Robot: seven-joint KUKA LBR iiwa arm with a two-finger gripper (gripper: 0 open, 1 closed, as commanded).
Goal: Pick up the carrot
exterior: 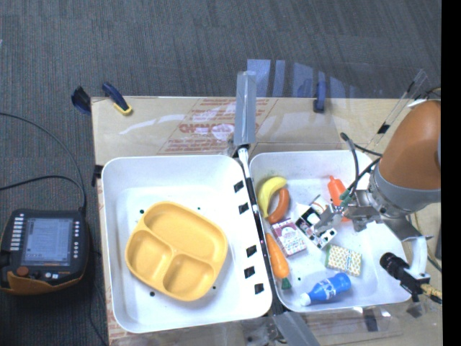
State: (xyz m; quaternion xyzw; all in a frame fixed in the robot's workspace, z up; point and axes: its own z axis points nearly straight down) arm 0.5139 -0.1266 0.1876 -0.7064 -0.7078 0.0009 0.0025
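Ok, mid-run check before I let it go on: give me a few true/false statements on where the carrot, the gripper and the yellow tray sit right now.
1. The carrot lies in the right bin, near its left wall. True.
2. The gripper holds the carrot. False: the gripper is above the middle of the bin, apart from the carrot, which lies on the bin floor.
3. The yellow divided tray sits in the left bin. True.
4. The blue bottle lies in the left bin. False: it lies near the right bin's front edge.
5. The banana lies farther back than the carrot. True.
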